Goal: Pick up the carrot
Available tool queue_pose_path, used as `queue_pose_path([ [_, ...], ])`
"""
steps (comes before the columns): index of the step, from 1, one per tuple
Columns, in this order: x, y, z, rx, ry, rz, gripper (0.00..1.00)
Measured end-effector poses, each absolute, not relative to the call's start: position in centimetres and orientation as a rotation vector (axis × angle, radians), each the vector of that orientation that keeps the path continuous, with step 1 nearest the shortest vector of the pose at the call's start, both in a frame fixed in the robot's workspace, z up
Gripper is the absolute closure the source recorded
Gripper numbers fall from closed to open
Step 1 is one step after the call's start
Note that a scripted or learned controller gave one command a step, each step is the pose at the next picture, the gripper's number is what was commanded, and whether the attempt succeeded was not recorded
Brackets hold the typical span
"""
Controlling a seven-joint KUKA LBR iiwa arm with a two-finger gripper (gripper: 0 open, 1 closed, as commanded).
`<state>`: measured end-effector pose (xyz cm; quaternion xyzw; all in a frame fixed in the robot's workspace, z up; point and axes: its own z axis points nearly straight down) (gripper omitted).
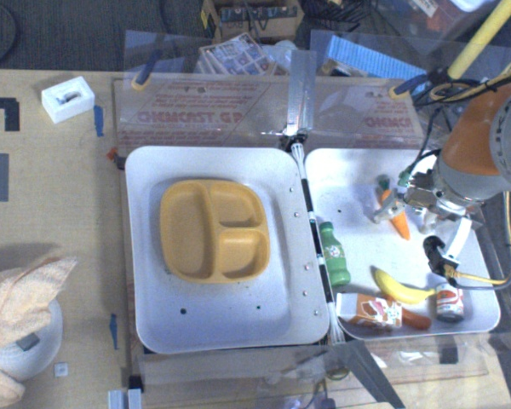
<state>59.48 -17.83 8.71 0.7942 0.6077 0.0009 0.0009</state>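
The carrot [399,224] lies in the right bin [345,177], toward its far right. Its orange tip points at the bin's front and its green top [382,181] points at the back. My gripper [401,215] comes in from the right and sits low over the carrot's middle, hiding part of it. One grey finger [381,213] stands left of the carrot and the other [422,218] stands right of it. The gap between them is wider than the carrot, so the gripper looks open around it.
In the right bin a green bottle [333,252] lies by the left wall, with a banana [400,286], a red-and-white packet [379,311] and a small can [447,303] along the front. A yellow divided plate [215,228] sits in the left bin [145,313].
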Motion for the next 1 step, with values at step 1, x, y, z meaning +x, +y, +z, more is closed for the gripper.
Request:
queue_pose_path([
  [1,59.61,-17.89,9.85,2.494,1.904,0.009,1.00],
])
